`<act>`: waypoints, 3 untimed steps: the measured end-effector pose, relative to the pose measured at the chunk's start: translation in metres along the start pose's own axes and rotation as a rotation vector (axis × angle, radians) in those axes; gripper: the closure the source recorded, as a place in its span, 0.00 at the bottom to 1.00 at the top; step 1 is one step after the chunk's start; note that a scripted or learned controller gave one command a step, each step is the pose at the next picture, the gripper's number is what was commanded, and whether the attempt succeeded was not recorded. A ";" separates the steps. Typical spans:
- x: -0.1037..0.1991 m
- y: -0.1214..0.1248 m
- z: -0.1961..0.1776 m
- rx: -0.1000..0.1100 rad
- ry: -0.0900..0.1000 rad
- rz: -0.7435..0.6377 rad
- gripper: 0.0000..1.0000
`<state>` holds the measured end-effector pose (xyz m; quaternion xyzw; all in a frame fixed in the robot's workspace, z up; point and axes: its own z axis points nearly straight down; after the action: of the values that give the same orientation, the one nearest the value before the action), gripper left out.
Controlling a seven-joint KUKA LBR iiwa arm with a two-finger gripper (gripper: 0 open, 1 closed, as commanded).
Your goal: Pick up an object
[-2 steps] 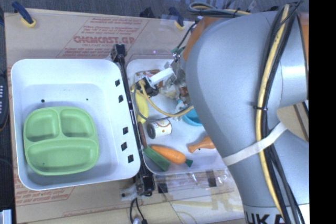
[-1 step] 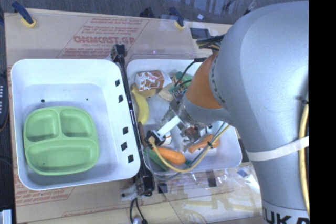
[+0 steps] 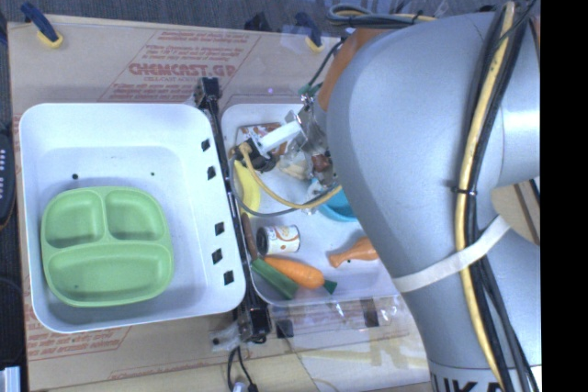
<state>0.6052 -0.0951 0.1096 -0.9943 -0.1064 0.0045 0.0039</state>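
While the grey arm (image 3: 432, 188) fills the right half of the frame and hangs over the right bin (image 3: 303, 289), nothing appears lifted yet, so the pick seems to be at an early stage: reaching down among the objects, with the grasp and lift left to do.

The gripper (image 3: 299, 138) sits at the upper centre of the frame, low over the far end of the right bin, among cables and small clutter. Whether its fingers are parted or clenched cannot be told, as the arm's bulk and wiring hide them.

From largest to smallest, the things on the counter (image 3: 138, 69):

- A white left bin (image 3: 110, 133) holding a green divided plate (image 3: 107, 245) at lower left.
- The right bin, at centre, partly covered by the arm.
- A toy carrot (image 3: 292, 271), orange with green ends, lying near the bin's lower edge.
- A yellow banana (image 3: 246, 184) along the bin's left wall.
- An orange toy piece (image 3: 354, 254) beside the arm.
- A small white can (image 3: 278, 240) on its side, just above the carrot.

Which object is the target cannot be told.
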 end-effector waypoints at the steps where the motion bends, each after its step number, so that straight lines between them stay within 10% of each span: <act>1: 0.009 -0.005 0.019 0.004 -0.004 -0.002 0.00; 2: -0.032 -0.011 0.020 0.002 -0.005 -0.234 0.00; 3: 0.015 0.009 0.019 0.002 -0.004 -0.054 0.00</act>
<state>0.6215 -0.1007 0.0907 -0.9911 -0.1332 0.0063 0.0046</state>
